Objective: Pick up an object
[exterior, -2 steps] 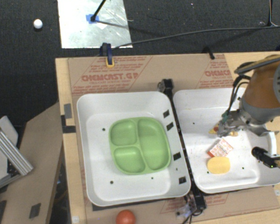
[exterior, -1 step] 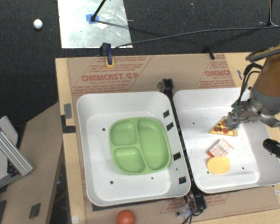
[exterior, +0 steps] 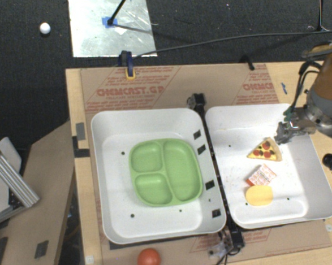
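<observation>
**Gripper over right bin, grip unclear**

Gripper [exterior: 283,131] sits just right of the pizza slice [exterior: 265,150]; can't tell if it's open or gripping. Packet [exterior: 261,175] and yellow disc [exterior: 259,195] below. Green tray [exterior: 165,171] in left bin [exterior: 108,161].

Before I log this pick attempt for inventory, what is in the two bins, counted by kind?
Green divided tray, left bin: 1
Toy pizza slice, right bin: 1
Red-and-white packet, right bin: 1
Yellow round piece, right bin: 1
Total: 4
The claw is beside the pizza slice.
</observation>
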Controlling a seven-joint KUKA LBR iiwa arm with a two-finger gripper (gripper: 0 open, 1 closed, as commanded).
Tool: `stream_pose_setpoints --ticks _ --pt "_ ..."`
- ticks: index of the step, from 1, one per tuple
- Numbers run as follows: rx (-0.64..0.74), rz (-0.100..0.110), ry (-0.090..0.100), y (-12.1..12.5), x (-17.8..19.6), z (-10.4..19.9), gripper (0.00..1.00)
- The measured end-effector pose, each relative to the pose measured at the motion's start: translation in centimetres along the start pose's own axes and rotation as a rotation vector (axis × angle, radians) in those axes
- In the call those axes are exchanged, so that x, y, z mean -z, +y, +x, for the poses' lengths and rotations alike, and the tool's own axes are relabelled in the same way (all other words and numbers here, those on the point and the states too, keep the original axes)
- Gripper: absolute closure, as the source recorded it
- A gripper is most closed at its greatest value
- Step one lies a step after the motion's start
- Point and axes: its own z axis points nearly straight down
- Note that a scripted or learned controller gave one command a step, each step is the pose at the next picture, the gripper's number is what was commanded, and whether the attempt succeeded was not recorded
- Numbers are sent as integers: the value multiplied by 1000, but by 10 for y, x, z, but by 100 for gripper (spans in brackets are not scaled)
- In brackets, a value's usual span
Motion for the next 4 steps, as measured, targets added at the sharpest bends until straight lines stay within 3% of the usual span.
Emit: stream_pose_setpoints --ticks 4 --pt "7 3 5 55 29 218 100"
